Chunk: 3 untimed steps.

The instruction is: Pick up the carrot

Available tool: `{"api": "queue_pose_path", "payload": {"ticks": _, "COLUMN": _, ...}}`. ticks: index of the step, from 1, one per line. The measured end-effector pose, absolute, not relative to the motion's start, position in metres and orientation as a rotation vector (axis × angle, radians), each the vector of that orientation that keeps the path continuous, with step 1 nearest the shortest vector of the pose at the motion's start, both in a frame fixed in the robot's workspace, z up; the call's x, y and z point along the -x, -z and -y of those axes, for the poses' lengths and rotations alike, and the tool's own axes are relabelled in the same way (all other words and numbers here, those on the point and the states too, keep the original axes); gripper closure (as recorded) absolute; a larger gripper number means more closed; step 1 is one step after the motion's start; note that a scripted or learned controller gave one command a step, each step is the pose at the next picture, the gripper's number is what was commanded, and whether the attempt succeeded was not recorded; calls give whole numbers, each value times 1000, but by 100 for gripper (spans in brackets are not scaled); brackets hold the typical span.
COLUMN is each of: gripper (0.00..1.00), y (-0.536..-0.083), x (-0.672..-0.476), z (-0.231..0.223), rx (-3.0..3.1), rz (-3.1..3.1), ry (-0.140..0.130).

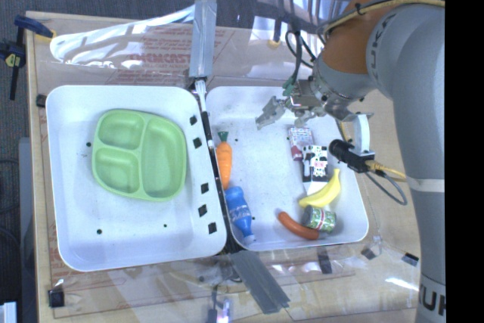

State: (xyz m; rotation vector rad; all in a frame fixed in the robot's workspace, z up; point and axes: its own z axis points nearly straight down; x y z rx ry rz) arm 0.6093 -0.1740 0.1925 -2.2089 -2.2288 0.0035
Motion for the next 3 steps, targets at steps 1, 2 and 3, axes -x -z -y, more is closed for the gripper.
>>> {"api": "queue_pose_path", "payload": {"ticks": 1, "gripper": 100, "y": -203, "x": -610, "z": 173, "rx": 2201, "rz": 2235, "ry": -4}}
{"api": "queue_pose_path", "payload": {"ticks": 2, "gripper": 100, "y": -211, "x": -592, "z": 182, "rx": 1985, "rz": 2428, "ry": -4}}
{"api": "queue_pose_path", "payload": {"ticks": 3, "gripper": 100, "y": -285, "x": -556, "z": 171, "rx": 1584, "rz": 2716, "ry": -1}}
